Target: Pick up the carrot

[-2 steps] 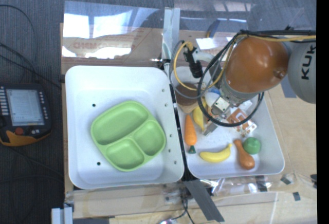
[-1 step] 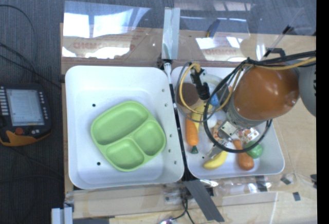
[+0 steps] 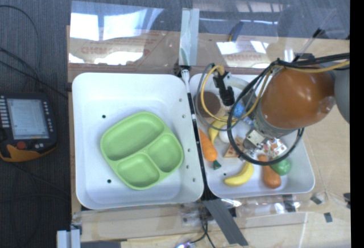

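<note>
One carrot (image 3: 208, 147) lies in the right bin (image 3: 301, 184), hard against its left wall: a short orange cone, smooth and glossy like moulded plastic, with a small dark green stub at its lower end. Just right of it sits a yellow banana (image 3: 240, 175), curved and shiny, and beyond that an orange-red rounded piece (image 3: 272, 179) touching a green one (image 3: 282, 166). A tan wedge (image 3: 230, 152) rests near the carrot's tip. Above these hangs the arm's orange band (image 3: 297, 98), ringed by looping black and yellow cables; the gripper (image 3: 263, 141) below it is hidden among them, so whether it is open or closed cannot be told. In the left bin (image 3: 91, 93) sits a matte light-green divided plate (image 3: 142, 150) with three compartments. No writing can be read.
</note>
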{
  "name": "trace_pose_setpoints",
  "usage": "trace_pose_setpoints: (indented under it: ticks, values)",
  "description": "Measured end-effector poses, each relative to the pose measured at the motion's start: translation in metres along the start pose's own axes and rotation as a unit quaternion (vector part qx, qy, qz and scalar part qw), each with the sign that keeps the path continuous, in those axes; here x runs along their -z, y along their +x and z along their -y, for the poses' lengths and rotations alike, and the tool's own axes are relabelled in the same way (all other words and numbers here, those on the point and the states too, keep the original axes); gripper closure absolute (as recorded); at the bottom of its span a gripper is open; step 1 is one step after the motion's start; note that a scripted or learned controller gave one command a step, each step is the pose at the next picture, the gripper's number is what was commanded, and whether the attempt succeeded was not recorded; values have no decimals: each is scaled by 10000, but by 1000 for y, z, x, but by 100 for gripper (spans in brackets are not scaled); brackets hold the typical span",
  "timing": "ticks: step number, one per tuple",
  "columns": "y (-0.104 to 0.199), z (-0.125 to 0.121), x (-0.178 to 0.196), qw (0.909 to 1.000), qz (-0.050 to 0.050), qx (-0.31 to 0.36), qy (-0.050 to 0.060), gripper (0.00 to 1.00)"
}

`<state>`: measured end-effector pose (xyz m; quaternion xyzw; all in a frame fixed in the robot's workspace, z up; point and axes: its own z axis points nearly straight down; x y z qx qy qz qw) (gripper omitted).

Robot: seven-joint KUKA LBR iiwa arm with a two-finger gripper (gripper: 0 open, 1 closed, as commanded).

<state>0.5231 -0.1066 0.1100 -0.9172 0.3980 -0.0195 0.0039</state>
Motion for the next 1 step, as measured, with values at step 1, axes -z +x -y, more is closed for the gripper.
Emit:
trace_pose_setpoints:
  ticks: [1]
  values:
    - [-55, 43, 108, 9993, 157, -336, -83, 100]
